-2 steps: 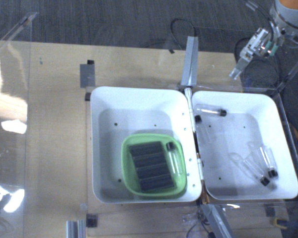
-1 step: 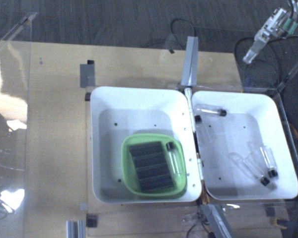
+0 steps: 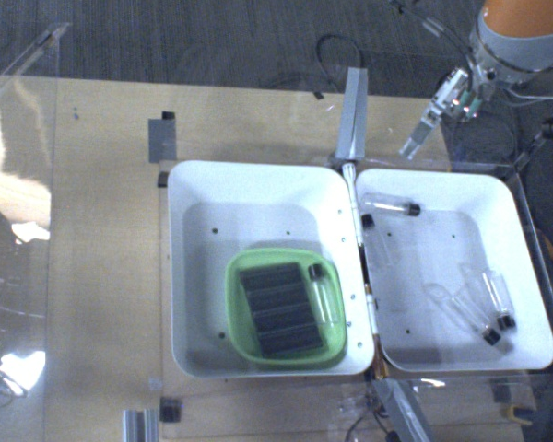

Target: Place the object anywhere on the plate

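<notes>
A green plate [image 3: 286, 309] sits in the left bin [image 3: 189, 274], low in the middle of the picture. A dark ridged block [image 3: 278, 311] and a clear tube [image 3: 324, 295] already lie on it. More clear tubes [image 3: 484, 307] wait in the right bin [image 3: 525, 274]. The gripper [image 3: 433, 118] is up at the top right, over the desk [image 3: 92, 247], holding nothing. I cannot tell its state; it is small and blurry. The tubes are hard to see.

The arm [image 3: 525, 12] hangs at upper right, end effector [image 3: 422, 136] angled down-left.
</notes>
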Available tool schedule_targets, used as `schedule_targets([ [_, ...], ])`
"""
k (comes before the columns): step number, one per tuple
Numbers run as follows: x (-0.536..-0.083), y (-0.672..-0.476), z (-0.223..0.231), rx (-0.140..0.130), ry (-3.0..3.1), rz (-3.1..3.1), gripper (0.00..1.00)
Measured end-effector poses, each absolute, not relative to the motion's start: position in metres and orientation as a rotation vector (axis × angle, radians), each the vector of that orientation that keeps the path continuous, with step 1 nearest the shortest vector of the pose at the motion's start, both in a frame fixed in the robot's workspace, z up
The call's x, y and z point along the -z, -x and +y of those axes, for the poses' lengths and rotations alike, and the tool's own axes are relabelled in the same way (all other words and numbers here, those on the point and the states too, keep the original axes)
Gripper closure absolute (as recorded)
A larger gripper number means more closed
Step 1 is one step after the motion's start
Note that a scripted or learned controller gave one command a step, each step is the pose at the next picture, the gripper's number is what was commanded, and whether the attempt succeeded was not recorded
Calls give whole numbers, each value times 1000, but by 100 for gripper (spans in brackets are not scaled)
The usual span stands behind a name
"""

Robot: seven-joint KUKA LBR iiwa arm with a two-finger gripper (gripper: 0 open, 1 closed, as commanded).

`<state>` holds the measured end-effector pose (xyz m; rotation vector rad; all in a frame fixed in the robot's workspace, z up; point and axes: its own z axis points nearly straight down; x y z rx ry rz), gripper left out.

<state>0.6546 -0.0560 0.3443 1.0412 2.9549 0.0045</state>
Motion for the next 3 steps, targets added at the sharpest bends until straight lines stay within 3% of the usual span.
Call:
schedule_targets([
  [1,-439,-664,-73,-7,-1064,2940,0],
  [2,-439,-663,-96,-7,-1217,2880,0],
  [3,-348,-663,-64,-5,-1267,2866,0],
])
